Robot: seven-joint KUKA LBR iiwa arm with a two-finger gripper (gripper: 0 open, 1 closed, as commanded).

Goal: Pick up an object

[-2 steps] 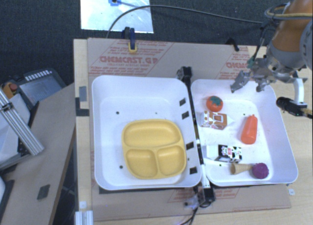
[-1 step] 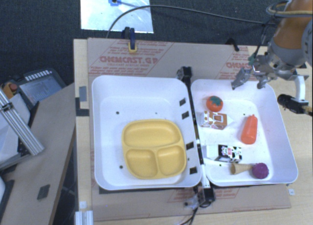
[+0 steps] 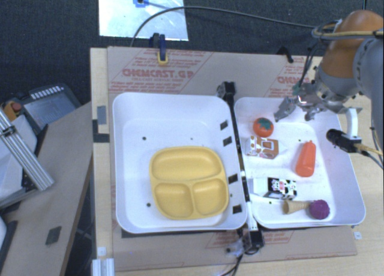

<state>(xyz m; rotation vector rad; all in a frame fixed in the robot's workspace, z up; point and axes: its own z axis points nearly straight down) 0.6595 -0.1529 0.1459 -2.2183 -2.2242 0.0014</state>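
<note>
Nearest the front of the right bin [image 3: 354, 203], the purple-scooped cone [image 3: 309, 208] and cow-print block [image 3: 281, 188] lie side by side. Behind them sit the orange carrot [image 3: 305, 158], the brown-white box [image 3: 263, 147] and the tomato [image 3: 263, 126]. At the far rim the hand [image 3: 298, 110] hovers spread and empty; I'd drop straight down over the tomato, just beside it.
</note>
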